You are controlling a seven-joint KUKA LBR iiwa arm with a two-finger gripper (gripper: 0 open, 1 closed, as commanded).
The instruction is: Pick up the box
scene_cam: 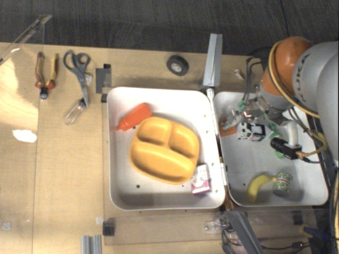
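The box is a small pink and white carton. It lies in the front right corner of the left bin, touching the edge of a yellow divided plate. My gripper is down in the back left part of the right bin, well away from the box and across the wall between the bins. A small orange-brown thing lies just left of the gripper.
An orange bottle-shaped thing lies in the left bin behind the plate. A banana and a small green can sit at the front of the right bin. Scissors, pliers and a tape roll lie on the bench.
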